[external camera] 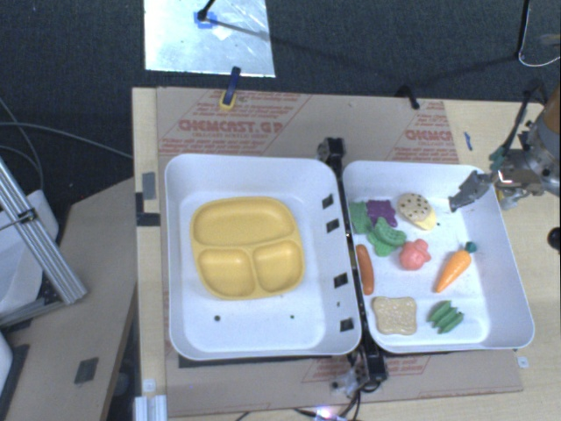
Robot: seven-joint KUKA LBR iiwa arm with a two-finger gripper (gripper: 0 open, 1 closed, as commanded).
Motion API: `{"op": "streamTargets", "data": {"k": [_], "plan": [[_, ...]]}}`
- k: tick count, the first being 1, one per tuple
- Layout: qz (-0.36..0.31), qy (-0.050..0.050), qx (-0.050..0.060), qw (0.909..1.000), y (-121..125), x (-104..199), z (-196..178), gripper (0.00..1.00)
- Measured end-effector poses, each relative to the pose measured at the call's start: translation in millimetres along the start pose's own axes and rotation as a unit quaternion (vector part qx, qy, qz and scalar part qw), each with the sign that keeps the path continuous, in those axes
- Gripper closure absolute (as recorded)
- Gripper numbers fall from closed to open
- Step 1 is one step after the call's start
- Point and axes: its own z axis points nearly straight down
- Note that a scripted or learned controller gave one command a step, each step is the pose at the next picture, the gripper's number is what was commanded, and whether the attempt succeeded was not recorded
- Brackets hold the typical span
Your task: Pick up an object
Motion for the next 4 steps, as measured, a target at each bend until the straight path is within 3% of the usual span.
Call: {"op": "streamTargets", "data": {"k": [1,2,4], "plan": [[-0.002,0.0,-0.003,1.0,-49,43,-76,0.0],[-0.005,0.001,-0.002,1.0,-73,131,-100,0.0],[-0.003,0.001,-0.002,1.0,-73,229,-161,0.0]]}}
